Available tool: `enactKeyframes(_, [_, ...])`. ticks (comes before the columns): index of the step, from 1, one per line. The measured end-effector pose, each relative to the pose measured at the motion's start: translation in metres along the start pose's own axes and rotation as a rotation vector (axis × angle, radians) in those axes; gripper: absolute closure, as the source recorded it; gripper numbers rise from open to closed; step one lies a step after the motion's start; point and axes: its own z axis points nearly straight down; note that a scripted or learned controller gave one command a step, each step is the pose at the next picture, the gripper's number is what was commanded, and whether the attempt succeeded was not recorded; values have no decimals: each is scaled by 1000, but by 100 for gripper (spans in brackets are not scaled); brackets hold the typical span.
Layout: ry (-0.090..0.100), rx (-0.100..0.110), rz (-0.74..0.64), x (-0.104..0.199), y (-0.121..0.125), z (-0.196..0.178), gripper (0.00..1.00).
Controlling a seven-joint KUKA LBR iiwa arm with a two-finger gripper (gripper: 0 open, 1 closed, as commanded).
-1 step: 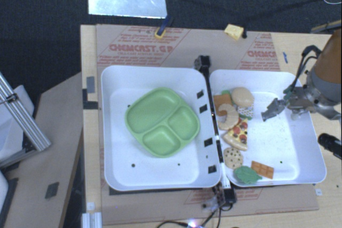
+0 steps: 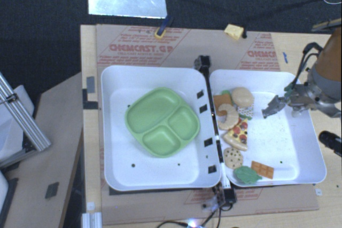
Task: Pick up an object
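My gripper (image 2: 271, 108) hangs over the right bin (image 2: 307, 168), pointing left; I cannot tell how it is set, and nothing shows in it. Near it on the left lies a heap of toy food: a bun (image 2: 242, 96), a croissant (image 2: 228, 115) and a pizza slice (image 2: 238, 136). Lower left are a cookie (image 2: 233, 157), a green leaf (image 2: 246, 174) and a cracker (image 2: 262, 169). Far left, the other bin (image 2: 115, 168) holds a green divided plate (image 2: 162, 121).

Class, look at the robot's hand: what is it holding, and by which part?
Nothing: the hand hangs above bare floor of the right bin, away from the toy food.
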Motion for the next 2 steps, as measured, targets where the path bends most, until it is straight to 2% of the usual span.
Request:
enactKeyframes(1, [0, 4, 2, -5, 7, 47, 0])
enactKeyframes(2, [1, 5, 2, -5, 10, 109, 0])
